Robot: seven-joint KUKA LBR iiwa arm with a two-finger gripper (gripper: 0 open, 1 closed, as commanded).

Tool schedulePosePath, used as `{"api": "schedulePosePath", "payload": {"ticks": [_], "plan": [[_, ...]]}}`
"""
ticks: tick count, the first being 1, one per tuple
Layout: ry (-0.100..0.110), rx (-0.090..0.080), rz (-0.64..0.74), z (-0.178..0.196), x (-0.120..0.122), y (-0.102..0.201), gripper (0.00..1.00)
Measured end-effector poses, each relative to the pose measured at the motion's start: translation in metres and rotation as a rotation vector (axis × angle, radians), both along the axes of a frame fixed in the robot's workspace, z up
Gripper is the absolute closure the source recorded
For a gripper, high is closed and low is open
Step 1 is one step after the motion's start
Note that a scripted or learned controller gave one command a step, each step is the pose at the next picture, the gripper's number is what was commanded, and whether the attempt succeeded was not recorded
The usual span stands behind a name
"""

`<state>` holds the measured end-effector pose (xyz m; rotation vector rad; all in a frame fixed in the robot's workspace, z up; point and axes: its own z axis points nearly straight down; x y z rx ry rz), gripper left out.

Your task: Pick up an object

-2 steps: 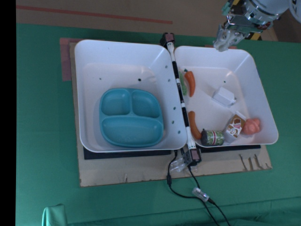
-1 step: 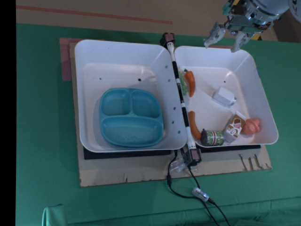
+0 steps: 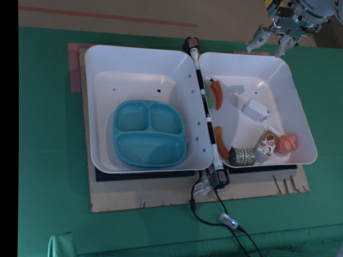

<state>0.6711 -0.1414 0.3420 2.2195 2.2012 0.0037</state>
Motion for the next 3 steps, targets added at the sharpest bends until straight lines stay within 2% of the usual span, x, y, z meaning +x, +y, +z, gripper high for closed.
{"api": "schedulePosePath", "payload": {"ticks": [1, 2, 3], "plan": [[0.0, -0.002, 0.0, -0.034, 0.03, -0.044, 0.0], [0.004, 0.007, 0.005, -0.056, 0.031, 0.081, 0.0], [0.006, 0.002, 0.001, -0.101, 0.03, 0.035, 0.0]]}}
